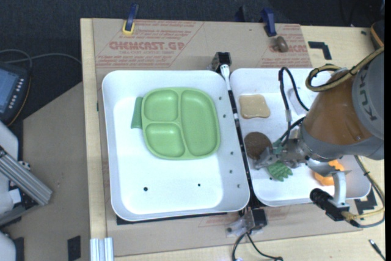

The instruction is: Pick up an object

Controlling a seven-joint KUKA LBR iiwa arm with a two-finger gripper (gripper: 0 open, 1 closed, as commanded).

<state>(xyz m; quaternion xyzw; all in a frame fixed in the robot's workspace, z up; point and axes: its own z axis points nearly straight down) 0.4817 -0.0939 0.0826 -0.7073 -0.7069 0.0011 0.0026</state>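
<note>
Reaching low into the right bin (269,195) from the right, jaws (273,159) set just beside the brown lump (256,143) and over the green toy (281,170), seemingly lined up for a grab; jaw state impossible to tell.

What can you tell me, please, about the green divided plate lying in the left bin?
The green divided plate is a pale green, plastic-looking tray with rounded corners and three compartments: two smaller ones on its left, one long one on its right. It lies flat, right side up, in the upper middle of the left bin. A darker green edge pokes out from beneath its left side. Its compartments hold nothing, and the gripper works in the other bin, well apart.
</note>
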